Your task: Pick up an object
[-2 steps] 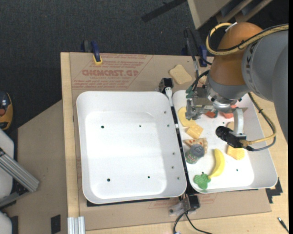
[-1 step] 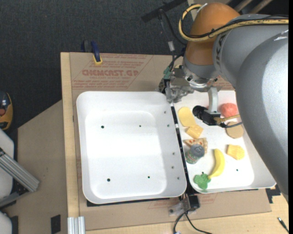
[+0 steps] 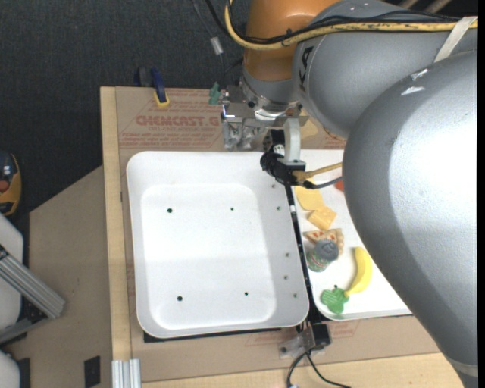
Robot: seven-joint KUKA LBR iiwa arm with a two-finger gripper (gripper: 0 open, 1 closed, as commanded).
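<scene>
My gripper (image 3: pixel 241 135) hangs over the far rim of the left bin (image 3: pixel 204 250), near its back right corner, below the orange band (image 3: pixel 276 23). The right bin (image 3: pixel 371 307) is largely covered by the grey arm. Along its left side lie a pale yellow wedge (image 3: pixel 307 198), a smaller orange-yellow block (image 3: pixel 323 218), a round grey and multi-coloured object (image 3: pixel 324 250), a yellow banana (image 3: pixel 361 271) and a green object (image 3: pixel 333 299). None of these touches the gripper.
A black fitting with a cable (image 3: pixel 279 164) sits on the arm just above the divide between the bins. A blue and yellow clamp (image 3: pixel 158 87) stands at the cardboard's (image 3: pixel 174 121) back edge. An aluminium rail (image 3: pixel 30 286) lies at the far left.
</scene>
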